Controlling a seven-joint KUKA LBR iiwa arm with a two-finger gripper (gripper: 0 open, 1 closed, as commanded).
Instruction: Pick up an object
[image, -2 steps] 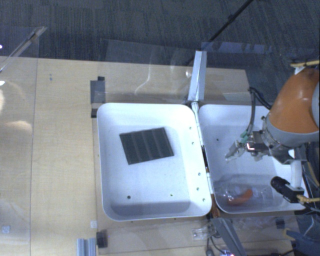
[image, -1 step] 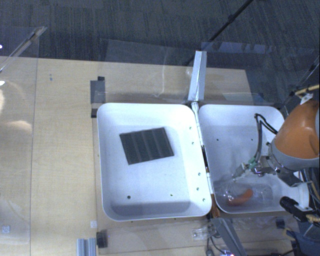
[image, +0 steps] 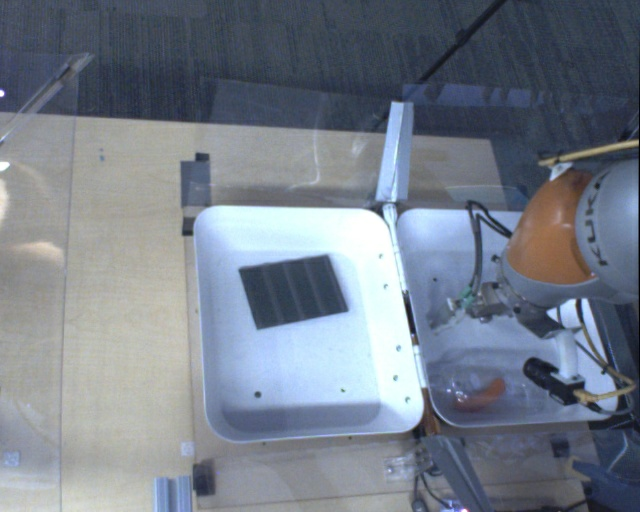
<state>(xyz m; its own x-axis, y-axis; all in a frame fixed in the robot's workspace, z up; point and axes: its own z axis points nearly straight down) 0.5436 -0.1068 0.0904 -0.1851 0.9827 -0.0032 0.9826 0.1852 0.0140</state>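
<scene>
— Has it got anything yet?
— Hard to say; the gripper (image: 470, 303) hangs low in the right white bin (image: 440, 240), its grip impossible to judge. The small reddish-orange object (image: 482, 392) lies just below it, unlifted.
— So the pick remains.

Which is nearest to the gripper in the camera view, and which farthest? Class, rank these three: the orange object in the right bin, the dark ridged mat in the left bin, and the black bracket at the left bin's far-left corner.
Measured from the gripper:
1. Orange object, just below it in the right bin.
2. Dark ridged mat, in the left bin.
3. Black bracket, beyond the left bin's far-left corner.
</scene>
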